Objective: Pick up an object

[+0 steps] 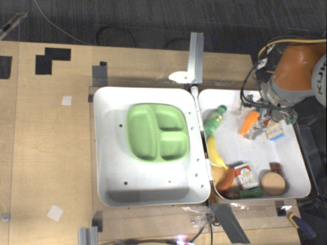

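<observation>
hand [264,122] by orange carrot [249,123], grip state unclear; small carton [275,131] print unreadable; arm lettering "ku".

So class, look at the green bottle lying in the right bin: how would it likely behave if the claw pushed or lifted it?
The bottle lies on its side against the bin's divider wall, so its round body would probably roll if nudged. It looks like small plastic, likely light and fairly stiff. Its smooth curved surface might slip from a two-finger pinch unless gripped across the middle.
</observation>
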